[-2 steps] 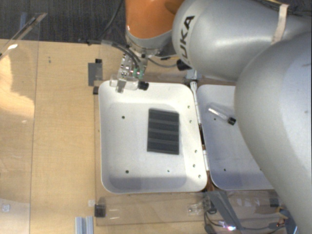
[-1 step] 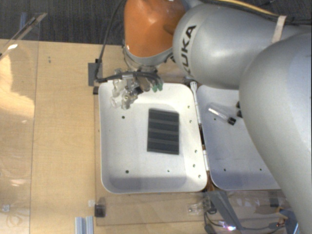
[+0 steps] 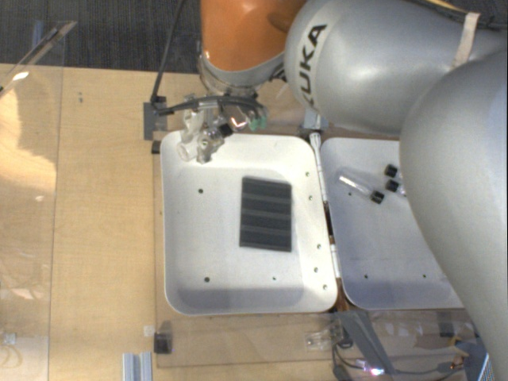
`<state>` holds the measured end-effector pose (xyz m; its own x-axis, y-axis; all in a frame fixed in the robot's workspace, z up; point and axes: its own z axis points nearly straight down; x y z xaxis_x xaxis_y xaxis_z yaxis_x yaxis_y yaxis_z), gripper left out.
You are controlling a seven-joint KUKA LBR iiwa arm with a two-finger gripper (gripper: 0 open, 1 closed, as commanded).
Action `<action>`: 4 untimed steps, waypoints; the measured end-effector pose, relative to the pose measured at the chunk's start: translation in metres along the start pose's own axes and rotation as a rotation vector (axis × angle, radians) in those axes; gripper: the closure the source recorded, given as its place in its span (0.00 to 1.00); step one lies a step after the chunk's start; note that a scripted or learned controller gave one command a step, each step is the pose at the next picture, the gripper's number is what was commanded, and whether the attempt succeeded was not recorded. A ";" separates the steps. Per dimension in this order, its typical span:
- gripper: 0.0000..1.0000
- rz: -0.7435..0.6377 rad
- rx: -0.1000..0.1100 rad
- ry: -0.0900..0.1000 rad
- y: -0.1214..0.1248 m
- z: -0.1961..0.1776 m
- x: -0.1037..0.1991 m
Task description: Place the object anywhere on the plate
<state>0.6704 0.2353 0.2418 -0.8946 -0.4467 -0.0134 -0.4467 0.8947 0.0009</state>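
Grey arm [image 3: 397, 62] looms over left bin [image 3: 186, 292] holding ridged dark plate [image 3: 266, 213]

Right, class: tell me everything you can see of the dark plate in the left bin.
The plate is a dark grey rectangle, matte, with ridges running across it. It lies flat on the floor of the left bin, near its middle, long side running up the view. Nothing rests on it or touches it besides the bin.

robotics lab | KUKA arm [image 3: 373, 62] | wooden bench [image 3: 79, 228] | two white bins [image 3: 182, 284]
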 end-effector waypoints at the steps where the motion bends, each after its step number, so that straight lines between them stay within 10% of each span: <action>1: 1.00 0.333 0.001 0.005 0.000 0.051 0.001; 2: 1.00 -0.080 0.000 0.000 0.002 0.016 0.002; 3: 1.00 -0.127 0.000 -0.002 0.001 -0.044 -0.001; 4: 1.00 0.015 0.000 0.002 0.000 -0.014 0.000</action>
<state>0.6699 0.2354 0.2562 -0.9013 -0.4330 -0.0110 -0.4331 0.9014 0.0016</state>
